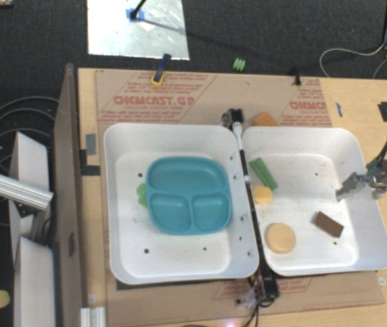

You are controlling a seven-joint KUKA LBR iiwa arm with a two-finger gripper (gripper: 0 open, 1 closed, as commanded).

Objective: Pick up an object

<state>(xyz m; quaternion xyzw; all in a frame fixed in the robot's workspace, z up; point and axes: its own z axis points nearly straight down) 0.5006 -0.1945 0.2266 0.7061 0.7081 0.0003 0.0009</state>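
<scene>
Right bin: green block [263, 173] lying at a slant by the left wall, small yellow piece [263, 195] just below it. Tan disc [280, 238] flat near the front; brown block [329, 224] to its right

Two white bins [180, 138] [357, 148] hold one teal divided plate [189, 195], one green block [264, 173], one small yellow piece [263, 195], one tan disc [280, 238] and one brown block [329, 224].

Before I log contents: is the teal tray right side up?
Yes. The teal tray shows its three compartments facing up in the left bin.
</scene>
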